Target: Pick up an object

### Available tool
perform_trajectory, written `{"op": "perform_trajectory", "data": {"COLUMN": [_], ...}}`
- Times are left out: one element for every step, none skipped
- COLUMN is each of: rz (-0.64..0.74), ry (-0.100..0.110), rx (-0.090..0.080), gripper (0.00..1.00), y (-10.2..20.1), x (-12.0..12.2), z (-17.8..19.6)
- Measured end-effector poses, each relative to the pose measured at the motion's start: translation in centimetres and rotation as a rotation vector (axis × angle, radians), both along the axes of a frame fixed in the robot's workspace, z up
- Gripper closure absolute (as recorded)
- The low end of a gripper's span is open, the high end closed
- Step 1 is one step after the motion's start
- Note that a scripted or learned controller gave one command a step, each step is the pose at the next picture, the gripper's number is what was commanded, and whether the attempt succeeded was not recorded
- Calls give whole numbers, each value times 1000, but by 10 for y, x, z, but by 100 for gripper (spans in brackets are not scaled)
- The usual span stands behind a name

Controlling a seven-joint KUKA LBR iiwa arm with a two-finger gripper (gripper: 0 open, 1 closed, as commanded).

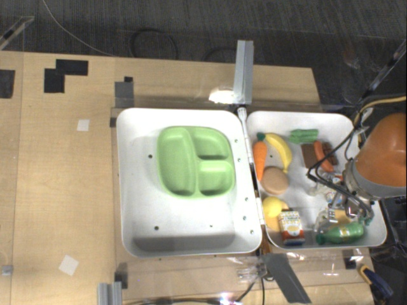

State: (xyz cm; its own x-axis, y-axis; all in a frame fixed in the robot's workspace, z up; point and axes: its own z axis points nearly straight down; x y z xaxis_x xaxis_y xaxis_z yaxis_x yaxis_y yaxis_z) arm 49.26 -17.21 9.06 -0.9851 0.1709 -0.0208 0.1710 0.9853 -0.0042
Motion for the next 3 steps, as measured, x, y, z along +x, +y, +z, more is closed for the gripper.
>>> {"op": "perform_trajectory", "data": {"rz": [-65,-227,-412], "ry": [0,5,24], "rx": [8,11,14], "gripper": [0,0,0], "y": [66,80,68], "x": [44,166,167], "z": [0,27,-2]}}
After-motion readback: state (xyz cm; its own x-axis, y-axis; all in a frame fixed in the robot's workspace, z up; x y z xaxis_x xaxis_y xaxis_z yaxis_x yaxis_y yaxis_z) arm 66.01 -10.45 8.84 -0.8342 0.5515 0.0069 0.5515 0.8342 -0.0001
